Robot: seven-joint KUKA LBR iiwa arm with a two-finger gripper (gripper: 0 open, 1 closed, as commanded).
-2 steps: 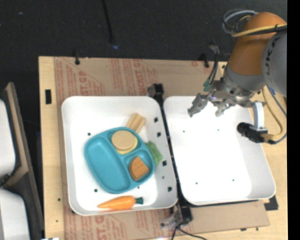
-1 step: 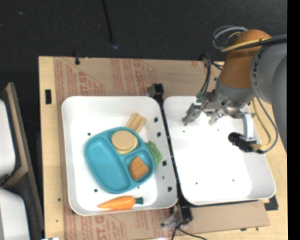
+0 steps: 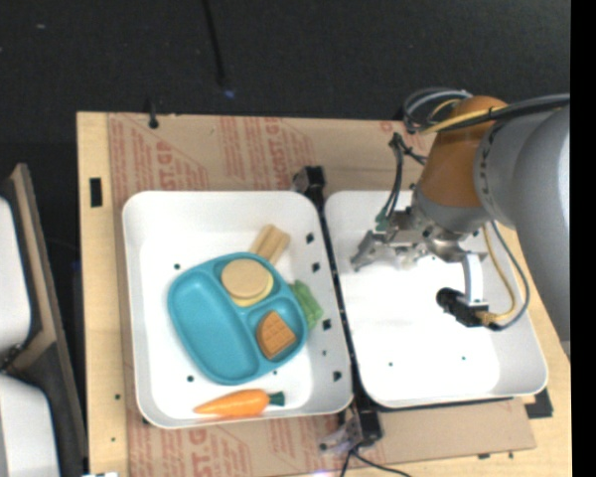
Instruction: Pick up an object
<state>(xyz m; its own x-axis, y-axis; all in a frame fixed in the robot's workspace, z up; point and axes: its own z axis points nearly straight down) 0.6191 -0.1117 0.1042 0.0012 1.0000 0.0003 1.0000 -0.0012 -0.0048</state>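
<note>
Objs all sit in the left bin (image 3: 144, 266), centre-left of frame: a blue divided tray (image 3: 214, 321) w/ a round cracker (image 3: 247, 278) and a toast piece (image 3: 275, 334) on it, a wooden block (image 3: 270, 241) at its upper edge, a toy carrot (image 3: 240, 402) below, long axis left-right. Gripper (image 3: 377, 248) hangs over the right bin (image 3: 427, 366), upper part; open or closed, can't tell. Everything lies to its left, across the divider; block looks nearest.

- Even overhead light; both white bins (image 3: 159, 237) bright, close to washed out.
- Surround beyond the bench (image 3: 199, 152) nearly black.
- Soft shadow under the arm (image 3: 457, 167) on the right bin floor.
- Overall slightly soft, grainy; small detail blurred.
</note>
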